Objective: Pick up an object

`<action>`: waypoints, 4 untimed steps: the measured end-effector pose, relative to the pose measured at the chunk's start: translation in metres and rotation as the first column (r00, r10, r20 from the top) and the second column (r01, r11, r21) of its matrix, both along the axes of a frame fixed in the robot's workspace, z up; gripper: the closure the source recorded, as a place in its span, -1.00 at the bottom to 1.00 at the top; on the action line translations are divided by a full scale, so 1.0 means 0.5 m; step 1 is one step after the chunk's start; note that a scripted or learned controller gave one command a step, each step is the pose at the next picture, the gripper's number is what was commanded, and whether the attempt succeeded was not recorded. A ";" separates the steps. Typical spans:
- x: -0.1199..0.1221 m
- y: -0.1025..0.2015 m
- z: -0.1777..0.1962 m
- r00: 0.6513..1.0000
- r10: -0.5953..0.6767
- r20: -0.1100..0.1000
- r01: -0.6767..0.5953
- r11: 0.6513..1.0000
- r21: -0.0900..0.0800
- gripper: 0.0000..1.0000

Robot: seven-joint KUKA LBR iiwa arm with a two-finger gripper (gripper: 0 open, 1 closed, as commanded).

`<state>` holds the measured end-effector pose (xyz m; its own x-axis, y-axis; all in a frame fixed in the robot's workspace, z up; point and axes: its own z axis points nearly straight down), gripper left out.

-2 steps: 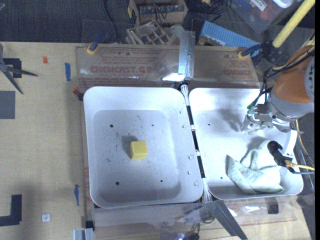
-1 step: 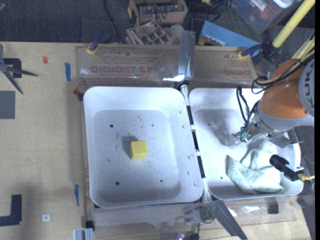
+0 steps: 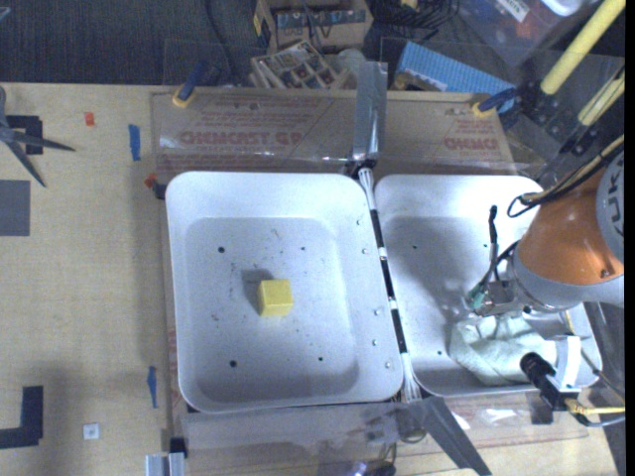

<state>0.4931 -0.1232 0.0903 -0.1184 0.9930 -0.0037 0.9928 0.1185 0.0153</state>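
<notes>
Item 1, left bin (image 3: pixel 189 266), centre-left of the frame: one small yellow block (image 3: pixel 276 297) lying near the middle of the floor, apart from every wall; you may judge it light, stiff and blunt-cornered, probably foam or plastic, unlikely to break; its flat opposite faces are where you should take hold, closing across the block from above; nothing crowds it, so approach is free on all sides; the bin floor around it carries only dark specks.

Item 2, right bin (image 3: pixel 437 206), centre-right of the frame: a pale, crumpled soft thing (image 3: pixel 486 350), cloth or bag by the look of it, lying in the lower right part of the bin; you should expect it to be light, limp and shapeless, apt to slip or drape; a raised fold pinched from above is the likely hold; what it is exactly is too blurred to say.

Item 3, arm (image 3: pixel 566 246), right of the frame: orange band over the right bin, wrist low above the pale thing; claw (image 3: pixel 496 305) hidden under wrist and cables; you cannot tell how far open it stands, nor whether it touches or holds anything.
</notes>
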 end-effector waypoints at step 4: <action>-0.017 -0.113 -0.001 0.145 0.989 -0.014 -0.989 0.144 -0.018 1.00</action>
<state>0.4847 -0.1799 0.0899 -0.9995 0.0261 -0.0202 0.0262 0.9997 -0.0006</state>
